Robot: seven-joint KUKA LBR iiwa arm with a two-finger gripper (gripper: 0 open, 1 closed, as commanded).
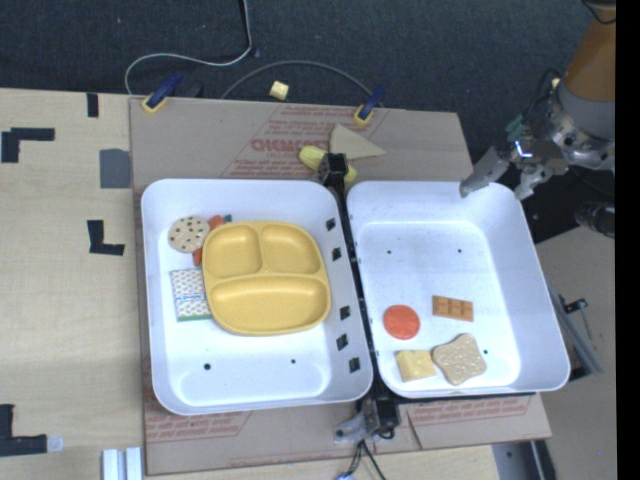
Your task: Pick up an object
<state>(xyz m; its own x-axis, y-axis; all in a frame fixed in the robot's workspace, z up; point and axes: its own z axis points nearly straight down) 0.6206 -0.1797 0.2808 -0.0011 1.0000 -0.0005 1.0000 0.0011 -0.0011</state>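
Yellow divided plate [266,276] occupies left bin [160,298]; gripper [497,171] sits above right bin's [535,288] one-o'clock corner.

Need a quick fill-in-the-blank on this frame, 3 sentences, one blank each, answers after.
1. The yellow divided plate sits in the ____ bin.
2. The round red-orange piece lies in the ____ bin.
3. The gripper is over the right bin's ____ right corner.

Answers: left; right; far
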